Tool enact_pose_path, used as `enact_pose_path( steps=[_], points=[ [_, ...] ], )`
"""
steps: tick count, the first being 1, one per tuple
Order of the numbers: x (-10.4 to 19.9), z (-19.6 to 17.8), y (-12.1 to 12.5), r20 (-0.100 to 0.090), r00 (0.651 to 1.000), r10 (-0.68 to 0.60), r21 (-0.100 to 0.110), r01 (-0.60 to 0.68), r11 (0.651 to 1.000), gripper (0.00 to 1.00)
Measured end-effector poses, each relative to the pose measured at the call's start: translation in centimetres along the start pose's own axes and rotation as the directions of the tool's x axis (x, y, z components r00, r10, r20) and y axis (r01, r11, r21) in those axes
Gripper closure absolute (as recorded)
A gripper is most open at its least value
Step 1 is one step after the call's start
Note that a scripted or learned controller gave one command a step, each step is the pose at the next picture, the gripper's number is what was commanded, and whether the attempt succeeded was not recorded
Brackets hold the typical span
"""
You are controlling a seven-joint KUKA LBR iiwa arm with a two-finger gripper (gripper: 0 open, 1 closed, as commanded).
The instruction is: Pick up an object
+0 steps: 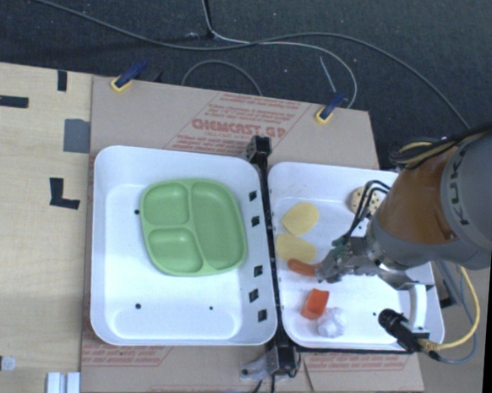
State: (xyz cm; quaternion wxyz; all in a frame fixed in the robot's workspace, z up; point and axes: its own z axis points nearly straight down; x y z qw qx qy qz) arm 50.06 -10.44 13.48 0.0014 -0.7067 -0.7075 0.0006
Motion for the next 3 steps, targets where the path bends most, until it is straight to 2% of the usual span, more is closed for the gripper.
enact_pose_path(
  steps=[2,3],
  points=[
    [0.6,-10.5,0.6,0.002,1.0,-0.001,-0.003,0.001,1.0,1.0],
    [5.0,-9.4,2.4,0.001,1.0,-0.004,0.003,0.004,1.0,1.0]
  ],
)
